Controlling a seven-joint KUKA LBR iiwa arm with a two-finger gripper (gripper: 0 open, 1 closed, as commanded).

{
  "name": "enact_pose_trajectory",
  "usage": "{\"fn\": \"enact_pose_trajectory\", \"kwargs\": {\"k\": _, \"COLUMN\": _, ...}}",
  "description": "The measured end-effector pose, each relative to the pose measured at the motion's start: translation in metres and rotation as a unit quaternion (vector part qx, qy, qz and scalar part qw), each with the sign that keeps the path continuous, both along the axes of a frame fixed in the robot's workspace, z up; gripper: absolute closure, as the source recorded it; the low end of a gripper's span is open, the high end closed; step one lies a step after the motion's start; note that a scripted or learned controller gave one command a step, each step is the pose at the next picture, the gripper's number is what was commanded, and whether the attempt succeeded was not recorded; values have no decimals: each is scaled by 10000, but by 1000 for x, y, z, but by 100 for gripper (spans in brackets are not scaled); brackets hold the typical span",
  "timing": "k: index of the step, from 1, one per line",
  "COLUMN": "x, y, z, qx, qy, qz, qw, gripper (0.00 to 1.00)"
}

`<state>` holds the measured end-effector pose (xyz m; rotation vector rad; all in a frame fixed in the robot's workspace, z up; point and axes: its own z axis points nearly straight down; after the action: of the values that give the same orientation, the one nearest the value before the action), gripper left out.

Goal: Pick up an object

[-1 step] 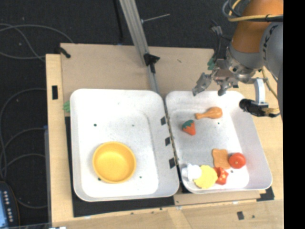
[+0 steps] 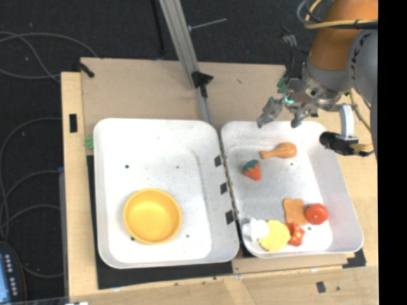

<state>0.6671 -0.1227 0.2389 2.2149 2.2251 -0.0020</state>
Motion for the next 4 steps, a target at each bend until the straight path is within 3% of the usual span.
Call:
{"fn": "enact_pose_trajectory", "kwargs": {"k": 3, "x": 11, "y": -11, "z": -140, "qx": -5, "qy": 16, "qz": -22, "qw": 10000, "gripper": 0}}
{"fn": "enact_pose_trajectory", "kwargs": {"k": 4, "x": 13, "y": -12, "z": -125, "qx": -16, "qy": -22, "qz": -18, "qw": 10000, "gripper": 100}}
